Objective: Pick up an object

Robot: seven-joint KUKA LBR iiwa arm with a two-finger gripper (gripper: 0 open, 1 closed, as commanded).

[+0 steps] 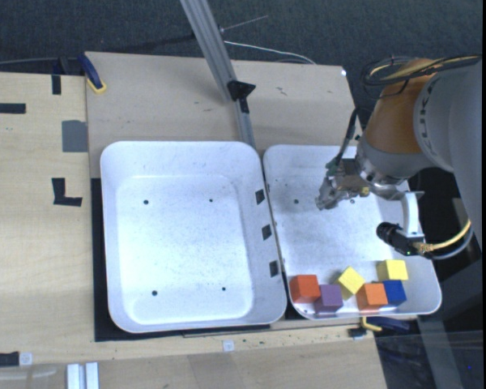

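My gripper hangs over the upper middle of the right bin, under the grey arm with its orange band. I see nothing between its fingers. Well below it, along the bin's near edge, lie several small blocks: an orange one, a purple one, a yellow one, another orange one, a blue one and a second yellow one. The gripper is apart from all of them.
The left bin sits beside the right one, their rims touching. A slanted metal pole rises behind the bins. A black cable fitting hangs from the arm over the right bin's right side.
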